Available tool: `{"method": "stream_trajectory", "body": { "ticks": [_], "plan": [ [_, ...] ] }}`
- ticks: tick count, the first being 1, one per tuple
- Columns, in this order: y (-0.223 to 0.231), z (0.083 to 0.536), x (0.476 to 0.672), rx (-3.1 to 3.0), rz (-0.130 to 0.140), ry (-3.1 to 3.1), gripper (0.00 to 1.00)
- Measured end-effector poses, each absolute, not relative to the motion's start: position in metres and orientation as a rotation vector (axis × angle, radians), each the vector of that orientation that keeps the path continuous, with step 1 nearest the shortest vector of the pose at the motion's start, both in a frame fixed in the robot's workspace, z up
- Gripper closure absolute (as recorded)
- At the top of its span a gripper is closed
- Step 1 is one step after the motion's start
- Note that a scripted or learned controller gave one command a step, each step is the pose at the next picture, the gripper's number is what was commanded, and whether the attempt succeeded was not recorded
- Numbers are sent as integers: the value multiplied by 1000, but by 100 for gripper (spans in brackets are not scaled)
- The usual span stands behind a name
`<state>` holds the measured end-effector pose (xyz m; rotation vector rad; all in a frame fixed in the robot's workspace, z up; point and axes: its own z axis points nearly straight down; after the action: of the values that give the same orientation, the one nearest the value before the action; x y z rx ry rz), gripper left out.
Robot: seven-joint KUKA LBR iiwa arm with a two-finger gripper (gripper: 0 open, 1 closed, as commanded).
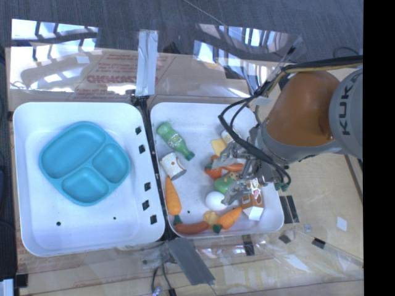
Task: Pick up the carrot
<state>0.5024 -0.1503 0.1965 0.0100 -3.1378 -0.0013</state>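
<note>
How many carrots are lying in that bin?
3 I can see: one carrot by the left wall, another near the front, a third beside the arm. Clutter may hide more.

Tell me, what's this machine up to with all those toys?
A grey robot arm with an orange band reaches in from the right, its gripper down among toy food in the right-hand white bin. It is meant to pick up a carrot. One orange toy carrot lies by the bin's left wall, another near the front. The blue divided plate sits in the left bin.
</note>
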Motion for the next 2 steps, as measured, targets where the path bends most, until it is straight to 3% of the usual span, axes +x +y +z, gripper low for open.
{"method": "stream_trajectory", "body": {
  "ticks": [1, 2],
  "plan": [
    [-140, 90, 568, 261, -1, -3131, 0],
    [-183, 140, 511, 321, 1, -3125, 0]
  ]
}}
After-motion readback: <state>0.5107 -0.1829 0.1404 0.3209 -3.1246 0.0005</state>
